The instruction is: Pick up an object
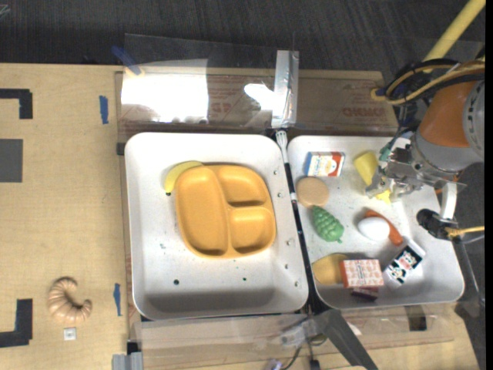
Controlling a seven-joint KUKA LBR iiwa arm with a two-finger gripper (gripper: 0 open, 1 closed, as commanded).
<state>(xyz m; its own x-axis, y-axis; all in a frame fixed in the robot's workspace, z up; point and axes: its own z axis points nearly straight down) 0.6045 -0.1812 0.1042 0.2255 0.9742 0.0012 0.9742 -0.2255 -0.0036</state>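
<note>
Camera view, orange tray (225, 210) in left bin (146, 206)

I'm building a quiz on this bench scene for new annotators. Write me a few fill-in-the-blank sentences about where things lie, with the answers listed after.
1. The orange divided tray lies in the ____ bin.
2. The green toy lies in the ____ bin.
3. The yellow banana is partly hidden under the ____.
4. The croissant lies outside both bins, on the ____ bench top.

Missing words: left; right; tray; wooden
</note>
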